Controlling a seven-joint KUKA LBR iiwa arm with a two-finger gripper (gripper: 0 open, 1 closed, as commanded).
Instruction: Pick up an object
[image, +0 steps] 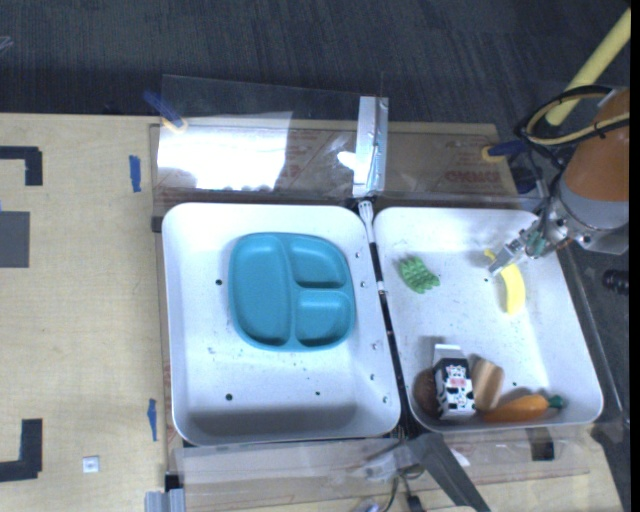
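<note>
Nearest in the right bin (560, 300) sit a carrot (520, 406) and a cow-patterned box (456, 386), further back the curved yellow banana (512, 288) lies flat, and the tool (525, 245) hovers at its far tip, grip impossible to tell.

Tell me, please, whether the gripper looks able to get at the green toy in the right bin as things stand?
Probably yes. The green toy lies alone on bare floor of the right bin, with nothing over it or touching it. The gripper sits by the banana, and the stretch between them looks free.
</note>
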